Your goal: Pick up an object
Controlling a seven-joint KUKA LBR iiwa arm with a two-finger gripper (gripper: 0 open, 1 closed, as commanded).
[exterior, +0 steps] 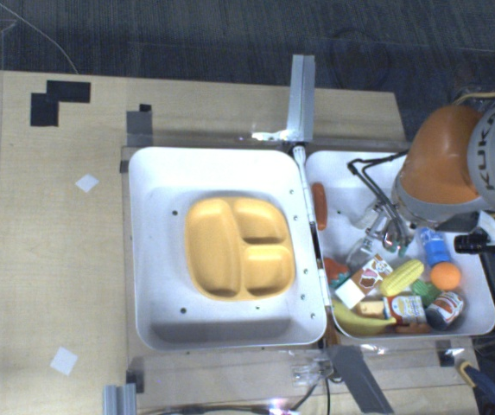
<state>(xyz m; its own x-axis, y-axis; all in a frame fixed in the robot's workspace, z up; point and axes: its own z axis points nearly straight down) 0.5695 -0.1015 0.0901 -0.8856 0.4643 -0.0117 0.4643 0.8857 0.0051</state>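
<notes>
On the pale wooden desk (48, 258), the left white bin (152, 223) holds a glossy yellow three-compartment tray (237, 247). The right bin (342, 193) holds a sausage (320, 206) upper left, and a banana (359, 320), corn cob (402, 277) and orange ball (445, 276) heaped lower right. The gripper (383, 232) hangs above the heap; whether it is clenched I cannot tell.

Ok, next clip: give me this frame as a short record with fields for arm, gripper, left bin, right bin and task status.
arm: reaches in from the right, over the right bin
gripper: low above the pile of toy food, nothing seen between its fingers
left bin: holds a yellow divided tray
right bin: hot dog lying apart by the left wall; corn, orange, banana, blue bottle and small packages crowded at the near end
task status: no object lifted yet
</notes>
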